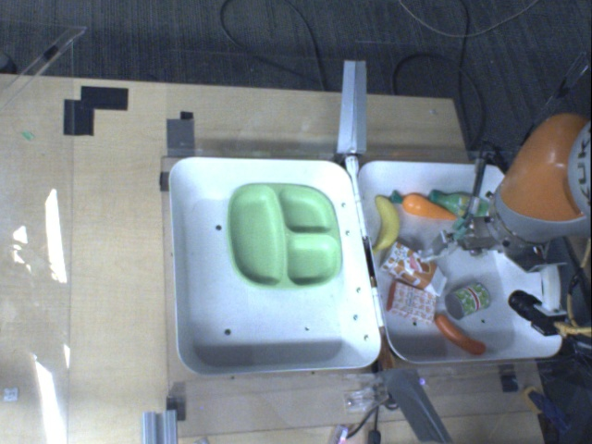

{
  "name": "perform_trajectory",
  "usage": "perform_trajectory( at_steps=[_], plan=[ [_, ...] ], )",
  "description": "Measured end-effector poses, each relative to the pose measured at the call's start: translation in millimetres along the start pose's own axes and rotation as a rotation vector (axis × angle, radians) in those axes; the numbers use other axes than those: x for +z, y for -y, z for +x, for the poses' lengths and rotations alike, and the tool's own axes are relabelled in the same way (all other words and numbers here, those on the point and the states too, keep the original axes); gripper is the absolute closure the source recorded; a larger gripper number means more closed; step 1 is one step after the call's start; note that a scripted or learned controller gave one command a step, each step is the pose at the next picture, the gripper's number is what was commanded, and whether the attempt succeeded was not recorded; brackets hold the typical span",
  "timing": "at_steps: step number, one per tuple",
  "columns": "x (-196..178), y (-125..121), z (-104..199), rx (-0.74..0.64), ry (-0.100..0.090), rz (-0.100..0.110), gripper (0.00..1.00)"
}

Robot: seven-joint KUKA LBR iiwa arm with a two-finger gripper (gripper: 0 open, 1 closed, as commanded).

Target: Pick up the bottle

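Two white bins on the worktop (83, 276). Left bin (199, 276) holds a green divided tray (282, 234). Right bin (518, 340) is the landmark: banana (386, 222) at its left wall, carrot (427, 207) near its far edge, green bottle (455, 201) just behind the carrot and partly hidden by the arm. Two red-and-white printed packets (409, 285) sit mid-bin, print too small to read. Green can (468, 299) has a red-white label, also illegible. Sausage (459, 335) lies near the bin's front edge. Claw (460, 236) hangs over mid-bin, near the carrot; can't tell its finger state, too blurred. Arm's orange band (548, 176) is cut off at the frame edge.
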State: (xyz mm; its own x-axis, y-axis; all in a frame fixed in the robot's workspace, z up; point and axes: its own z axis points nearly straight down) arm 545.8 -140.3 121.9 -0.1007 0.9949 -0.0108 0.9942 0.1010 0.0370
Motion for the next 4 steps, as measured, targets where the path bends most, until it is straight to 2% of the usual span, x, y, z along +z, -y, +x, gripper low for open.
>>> perform_trajectory(
  at_steps=[1, 2, 3, 4],
  plan=[
    [-37, -74, -26, -0.143, -0.011, 0.027, 0.0],
    [25, -86, -63, -0.08, -0.009, 0.026, 0.0],
    [12, -90, -62, -0.085, -0.005, 0.018, 1.0],
    [12, -90, -62, -0.086, -0.005, 0.018, 0.0]
  ],
)
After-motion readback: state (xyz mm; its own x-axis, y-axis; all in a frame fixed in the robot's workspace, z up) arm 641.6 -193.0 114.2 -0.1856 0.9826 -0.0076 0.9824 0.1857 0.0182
